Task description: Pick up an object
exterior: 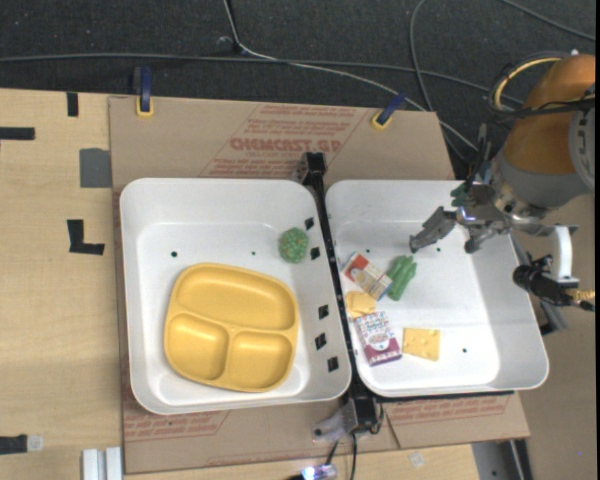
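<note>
Camera view: end effector (450, 234) spread apart over bare right bin (500, 298) floor.

Yellow tray (230, 326), green broccoli (295, 245), white bins (140, 208), orange-banded grey arm (550, 118)

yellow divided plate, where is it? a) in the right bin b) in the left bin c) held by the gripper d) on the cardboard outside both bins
b, since the yellow divided plate lies flat on the floor of the left bin, below the green broccoli-like piece, while the gripper is over the right bin.
</note>
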`<state>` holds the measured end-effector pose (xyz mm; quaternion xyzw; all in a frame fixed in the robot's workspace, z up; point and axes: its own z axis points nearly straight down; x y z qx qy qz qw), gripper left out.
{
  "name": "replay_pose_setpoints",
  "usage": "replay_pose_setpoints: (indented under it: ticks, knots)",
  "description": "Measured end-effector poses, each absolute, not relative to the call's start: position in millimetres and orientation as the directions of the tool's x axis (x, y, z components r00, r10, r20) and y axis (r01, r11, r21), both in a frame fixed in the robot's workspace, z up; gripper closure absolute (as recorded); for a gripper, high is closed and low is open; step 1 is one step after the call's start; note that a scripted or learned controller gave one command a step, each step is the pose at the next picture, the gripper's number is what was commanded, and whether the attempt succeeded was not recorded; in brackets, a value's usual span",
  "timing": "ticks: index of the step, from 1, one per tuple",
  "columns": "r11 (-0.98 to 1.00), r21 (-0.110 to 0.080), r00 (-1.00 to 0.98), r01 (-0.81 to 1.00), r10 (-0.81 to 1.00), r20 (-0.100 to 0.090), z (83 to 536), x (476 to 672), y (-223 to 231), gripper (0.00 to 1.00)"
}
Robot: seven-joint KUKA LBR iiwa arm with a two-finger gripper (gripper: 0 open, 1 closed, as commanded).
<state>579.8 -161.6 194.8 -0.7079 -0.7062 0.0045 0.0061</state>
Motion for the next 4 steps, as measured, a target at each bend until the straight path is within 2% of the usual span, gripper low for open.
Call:
replay_pose_setpoints:
  ticks: [1, 2, 3, 4]
  knots:
    - [0.001, -0.002, -0.001, 1.000, 1.000, 0.000, 203, 583.0, -161, 0.00]
    - [0.001, -0.005, -0.001, 1.000, 1.000, -0.001, 159, 583.8, -163, 0.00]
    - [0.002, -0.006, -0.002, 1.000, 1.000, 0.000, 95, 579.6, -159, 0.00]
    - [0.002, 0.000, -0.002, 1.000, 1.000, -0.002, 85, 580.2, -158, 0.00]
